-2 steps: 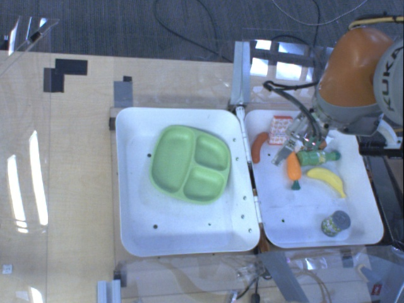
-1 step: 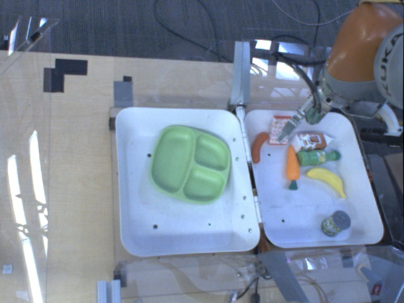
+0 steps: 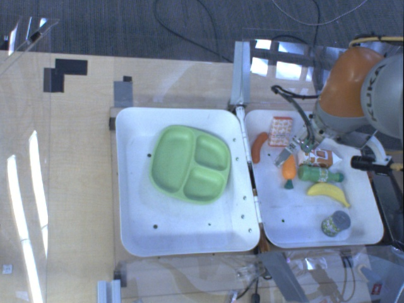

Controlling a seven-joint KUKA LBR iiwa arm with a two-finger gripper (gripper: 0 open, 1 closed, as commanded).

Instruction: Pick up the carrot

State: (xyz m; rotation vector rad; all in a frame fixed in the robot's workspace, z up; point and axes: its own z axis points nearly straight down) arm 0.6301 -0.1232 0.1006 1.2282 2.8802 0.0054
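Observation:
The carrot [image 3: 288,168] is a short orange piece with a green tip, lying in the right bin [image 3: 278,229] near its middle and pointing towards the front. My gripper [image 3: 295,150] hangs directly over the carrot's upper end, reaching in from the right under the grey and orange arm [image 3: 353,93]. The gripper hides the top of the carrot, and I cannot tell whether it touches it.
Close around the carrot lie a red sausage [image 3: 259,146], a snack packet [image 3: 281,131], a small box [image 3: 320,158], a green bottle [image 3: 320,175], a banana [image 3: 329,193] and a can [image 3: 336,223]. A green divided plate [image 3: 189,163] sits in the left bin [image 3: 139,232].

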